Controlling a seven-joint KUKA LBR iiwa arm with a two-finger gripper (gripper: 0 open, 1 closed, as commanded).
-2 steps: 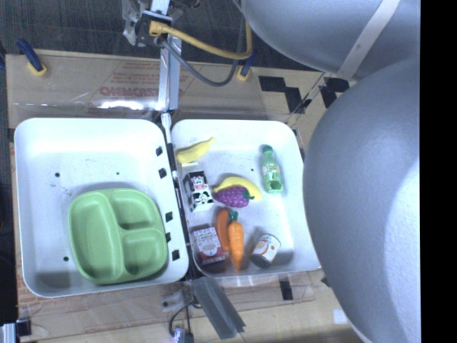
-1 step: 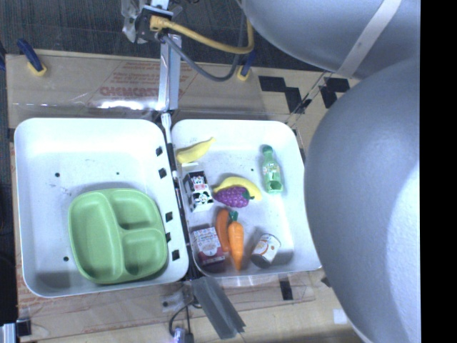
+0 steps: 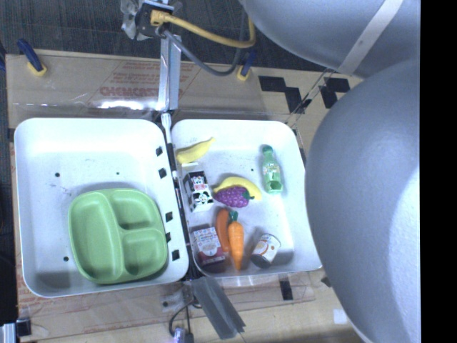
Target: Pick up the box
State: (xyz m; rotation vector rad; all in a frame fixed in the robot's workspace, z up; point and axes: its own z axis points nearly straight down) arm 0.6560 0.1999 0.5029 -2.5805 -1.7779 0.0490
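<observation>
A: So, any progress on the box (image 3: pixel 198 190)?

B: None that showed — it lay in the right bin (image 3: pixel 300 156), against the divider, between a banana (image 3: pixel 194 150) and a carton (image 3: pixel 208 244).

A: Gripper?

B: Couldn't tell its state — just the arm (image 3: pixel 371 156) looming at right, nothing on the box. Whole pick was left: reach, grasp, lift.

Glossy white plastic bins (image 3: pixel 43 141), matt green tray (image 3: pixel 118 234).

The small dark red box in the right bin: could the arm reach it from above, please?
Probably yes: the small dark red box lies uncovered, though the bin's left wall and the orange carrot crowd its sides.
</observation>
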